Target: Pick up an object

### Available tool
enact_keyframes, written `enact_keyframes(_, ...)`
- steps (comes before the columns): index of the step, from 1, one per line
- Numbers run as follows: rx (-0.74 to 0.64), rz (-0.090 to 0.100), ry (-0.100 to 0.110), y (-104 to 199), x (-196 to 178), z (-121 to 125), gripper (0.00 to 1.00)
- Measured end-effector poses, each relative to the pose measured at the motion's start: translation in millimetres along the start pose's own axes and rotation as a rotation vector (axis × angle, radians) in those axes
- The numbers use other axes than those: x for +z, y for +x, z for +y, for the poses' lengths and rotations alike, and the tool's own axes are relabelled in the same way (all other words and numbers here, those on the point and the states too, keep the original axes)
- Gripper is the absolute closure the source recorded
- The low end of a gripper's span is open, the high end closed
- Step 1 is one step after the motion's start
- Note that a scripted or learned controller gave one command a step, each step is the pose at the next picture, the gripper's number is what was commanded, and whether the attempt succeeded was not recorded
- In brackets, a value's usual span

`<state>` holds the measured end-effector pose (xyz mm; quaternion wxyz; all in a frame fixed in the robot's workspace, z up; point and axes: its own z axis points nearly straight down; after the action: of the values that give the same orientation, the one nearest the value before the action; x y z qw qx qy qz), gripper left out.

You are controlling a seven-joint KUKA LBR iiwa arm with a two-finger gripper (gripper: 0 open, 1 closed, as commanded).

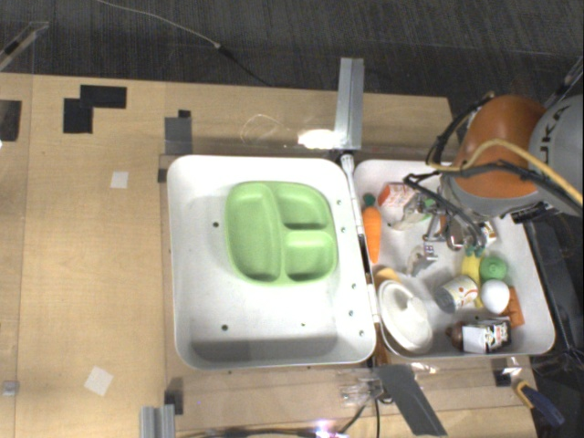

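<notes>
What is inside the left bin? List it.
A green divided tray lies upside-up in the left bin, nothing visible in its three compartments. Whatever sits beneath the tray is covered.

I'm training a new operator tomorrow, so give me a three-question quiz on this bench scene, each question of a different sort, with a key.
1. True or false: the green divided tray lies in the right bin.
2. Multiple choice: the carrot lies along which side of the right bin? A) its left wall B) its right wall C) its near edge
3. Fill in: the claw hangs over the ____ bin.

Key: 1. False, it lies in the left bin. 2. A. 3. right.
</notes>
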<state>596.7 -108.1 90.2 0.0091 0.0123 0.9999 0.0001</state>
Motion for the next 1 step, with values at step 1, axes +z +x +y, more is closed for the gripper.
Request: enact_keyframes(1,-0.070,-0.003,0.003,47.7,-2.4,14.2,0.00)
